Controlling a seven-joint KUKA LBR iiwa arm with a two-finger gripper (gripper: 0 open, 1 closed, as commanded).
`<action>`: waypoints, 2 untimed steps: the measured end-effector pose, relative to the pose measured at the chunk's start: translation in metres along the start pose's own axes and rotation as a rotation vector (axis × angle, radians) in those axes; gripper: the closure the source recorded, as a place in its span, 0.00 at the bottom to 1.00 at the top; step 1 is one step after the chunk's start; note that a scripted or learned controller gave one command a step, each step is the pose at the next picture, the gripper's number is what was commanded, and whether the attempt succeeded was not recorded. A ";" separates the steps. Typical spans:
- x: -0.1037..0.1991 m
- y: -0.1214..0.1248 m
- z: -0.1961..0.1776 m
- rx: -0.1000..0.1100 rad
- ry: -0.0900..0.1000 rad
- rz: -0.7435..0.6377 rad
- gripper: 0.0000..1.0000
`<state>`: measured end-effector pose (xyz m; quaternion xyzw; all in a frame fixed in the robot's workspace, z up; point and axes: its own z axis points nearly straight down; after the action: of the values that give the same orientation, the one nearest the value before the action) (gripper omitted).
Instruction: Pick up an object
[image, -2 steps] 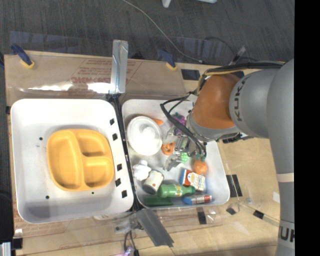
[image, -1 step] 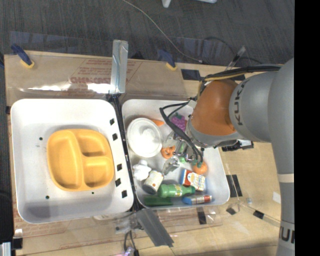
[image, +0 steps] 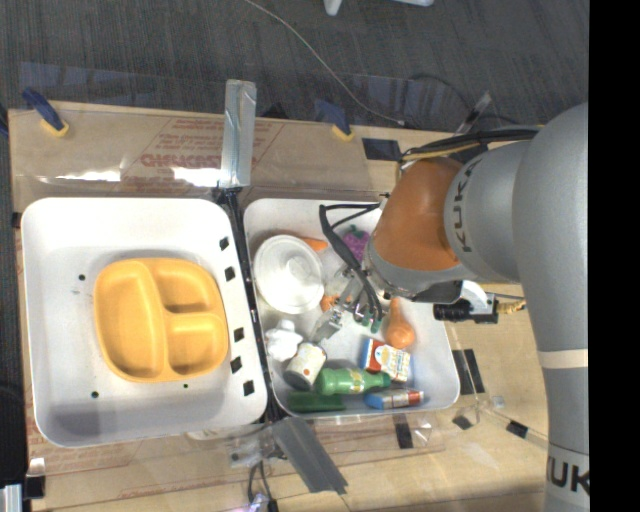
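Brown cardboard covers the counter (image: 120, 140), with dark carpet along the top of the frame and strips of tape at the corners. Two shallow white bins sit side by side on it: the left bin (image: 50, 300) fills the left half of the frame, and the right bin (image: 440, 370) sits at lower center.

From the right edge the grey arm (image: 540, 220) bends in over the right bin, its orange band (image: 420, 215) above the bin's upper right part. Below the band, the gripper (image: 340, 312) points down and toward the lower left into the middle of the bin. Its metal fingers (image: 332, 322) are down among the clutter, and I cannot tell whether they are open, closed or gripping anything. Black cables loop beside the wrist at the bin's upper edge.

Crowded around the gripper are a white bowl (image: 288, 272) to its upper left, an orange carrot-shaped piece (image: 399, 324) just to its right, and a small red and white carton (image: 386, 360) below that. A green bottle (image: 350, 381) lies on its side near the bin's lower edge, with a white cup (image: 305, 366) at its left end and a blue and red marker (image: 395, 399) lying below it. A purple item shows near the wrist, mostly hidden.

In the left bin rests a yellow divided tray (image: 160, 318), well apart from the gripper.
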<state>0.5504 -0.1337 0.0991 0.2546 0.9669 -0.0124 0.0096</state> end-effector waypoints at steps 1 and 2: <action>-0.015 -0.050 0.001 -0.025 0.003 -0.230 0.00; -0.004 -0.021 -0.009 -0.023 0.019 -0.195 0.00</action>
<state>0.5438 -0.1538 0.1090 0.1593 0.9872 0.0003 0.0019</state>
